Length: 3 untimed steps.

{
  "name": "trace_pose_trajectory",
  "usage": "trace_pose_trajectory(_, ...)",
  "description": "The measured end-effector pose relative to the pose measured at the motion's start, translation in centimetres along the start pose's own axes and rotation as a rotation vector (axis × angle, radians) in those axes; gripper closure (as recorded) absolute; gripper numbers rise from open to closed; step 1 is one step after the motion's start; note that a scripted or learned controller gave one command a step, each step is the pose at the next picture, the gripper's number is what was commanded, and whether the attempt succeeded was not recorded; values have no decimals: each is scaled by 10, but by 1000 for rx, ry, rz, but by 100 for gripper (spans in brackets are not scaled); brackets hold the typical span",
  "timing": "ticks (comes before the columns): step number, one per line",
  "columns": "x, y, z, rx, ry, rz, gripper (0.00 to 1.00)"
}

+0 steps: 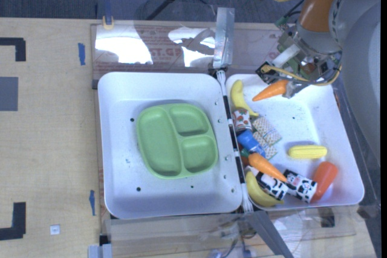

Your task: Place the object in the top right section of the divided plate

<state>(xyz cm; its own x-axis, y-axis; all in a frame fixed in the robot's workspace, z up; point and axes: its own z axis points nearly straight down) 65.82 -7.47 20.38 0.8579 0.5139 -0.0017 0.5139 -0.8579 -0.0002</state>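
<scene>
Orange is the carrot (270, 90) that hangs at my fingers (289, 83), above the far corner of the right bin (347, 148). My fingers are closed down on its thick end, with only a narrow gap between them, and the carrot fills this gap. Its long axis lies almost level, with a slight slope: the pointed tip looks to the left and a little down, toward the wall between the two bins, and the thick end is up at my fingers. I cannot tell if the tip touches the bin floor or floats just over it.

The green divided plate (176, 140) lies in the left bin (115, 130), well apart from the carrot. It has one large section on the left and two small ones on the right.

On the floor of the right bin lie a banana (237, 95), a second carrot (266, 167), a blue object (247, 142), a yellow corn cob (307, 151), a red-orange piece (325, 178) and a black-and-white toy (289, 185). A second banana (259, 191) is in the near corner. Both bins stand on the wooden surface (48, 130).
</scene>
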Motion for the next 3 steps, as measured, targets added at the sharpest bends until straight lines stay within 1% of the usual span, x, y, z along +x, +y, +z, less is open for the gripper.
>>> trace_pose_trajectory(1,10,-21,10,4,-2,-67,100)
trace_pose_trajectory(2,-14,-1,-20,0,1,203,100)
trace_pose_trajectory(3,-17,-36,-119,0,1,128,100)
